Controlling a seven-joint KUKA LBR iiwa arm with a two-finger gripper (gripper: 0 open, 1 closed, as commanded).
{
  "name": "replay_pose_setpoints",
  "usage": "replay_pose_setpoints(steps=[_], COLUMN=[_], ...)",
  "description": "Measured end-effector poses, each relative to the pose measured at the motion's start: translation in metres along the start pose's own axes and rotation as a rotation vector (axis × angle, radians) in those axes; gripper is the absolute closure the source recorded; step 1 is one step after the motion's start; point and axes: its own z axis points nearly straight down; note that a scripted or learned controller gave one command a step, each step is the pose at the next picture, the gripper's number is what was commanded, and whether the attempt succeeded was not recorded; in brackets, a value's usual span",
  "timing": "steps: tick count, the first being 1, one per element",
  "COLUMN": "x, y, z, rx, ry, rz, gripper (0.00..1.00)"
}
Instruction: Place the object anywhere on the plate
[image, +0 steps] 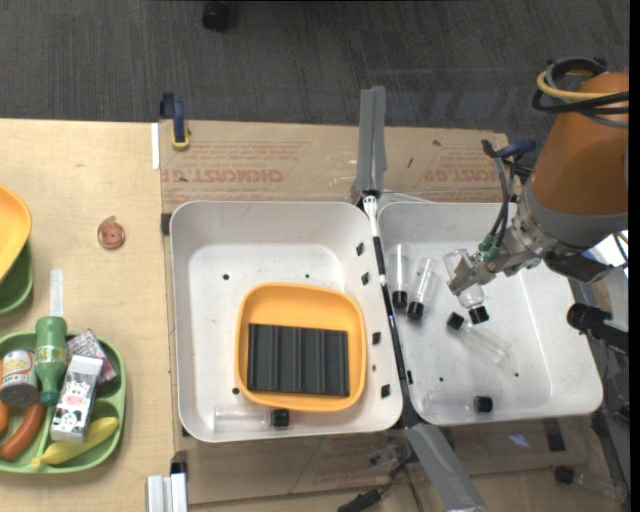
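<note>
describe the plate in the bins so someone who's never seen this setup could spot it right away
Two shallow white bins sit side by side; look in the left bin. The plate lies in its middle, squarish with rounded corners. It is the one orange-yellow thing there, with a dark ribbed block lying on it, while the right bin holds small clear tubes with black caps.

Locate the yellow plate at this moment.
In the camera view the yellow plate sits in the left white bin, toward its front, with a dark ribbed block lying on it.
</note>
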Motion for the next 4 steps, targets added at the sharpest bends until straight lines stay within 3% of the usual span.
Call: replay_pose_setpoints(steps=[1,2,3,4], x=[-0.01,0.004,0.0,0.0], y=[0.004,0.011,-0.05,-0.05], z=[0.035,0.008,0.041,0.041], rx=[0.001,-0.002,0.0,0.0], ry=[0.002,0.0,0.002,0.002], rz=[-0.052,-0.213,-0.25,-0.251], gripper=[1.0,1.0,1.0,0.0])
